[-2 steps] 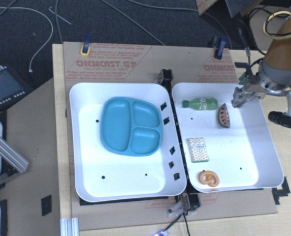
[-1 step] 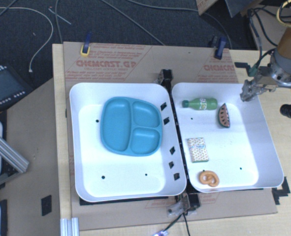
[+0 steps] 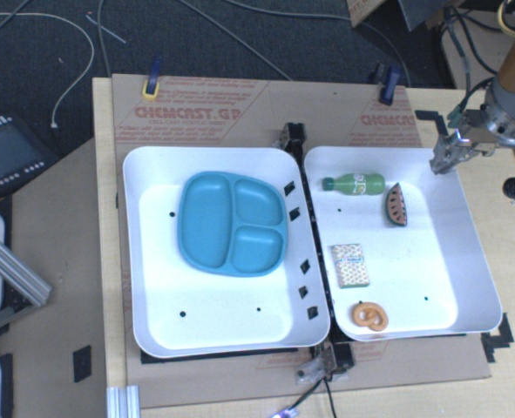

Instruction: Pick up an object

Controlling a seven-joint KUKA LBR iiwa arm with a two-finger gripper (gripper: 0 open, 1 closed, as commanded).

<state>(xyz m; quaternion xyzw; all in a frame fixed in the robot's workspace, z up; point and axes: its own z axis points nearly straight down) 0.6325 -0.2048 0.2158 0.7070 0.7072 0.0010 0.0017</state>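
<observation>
**Inspector:** While the arm reaches in over the far right corner of the table [image 3: 466,355], the claw [image 3: 447,159] hangs just above the rim of the right-hand shallow white plastic bin [image 3: 470,242]. No object sits between its fingers. How far they are parted I cannot tell; the tips are too small and blurred.

**Clerk:** And the candidate objects?

**Inspector:** All four lie in that same bin, apart from one another. Nearest the claw, a short way to its left, is a wedge-shaped toy watermelon slice, red with a dark rind [image 3: 397,205]. Beyond it, a green plastic bottle with a pale label [image 3: 354,183] lies on its side. Further toward the near edge are a small flat speckled rectangular packet [image 3: 351,265] and a tan toy pretzel [image 3: 370,316].

**Clerk:** The other bin?

**Inspector:** Well away from the claw, the left-hand white bin [image 3: 152,303] holds a blue three-compartment plastic plate [image 3: 233,223].

**Clerk:** Your assessment?

**Inspector:** Judging by its station at the corner, the claw is not yet committed to any target. Loose spacing favours a clean descent on any piece.
</observation>
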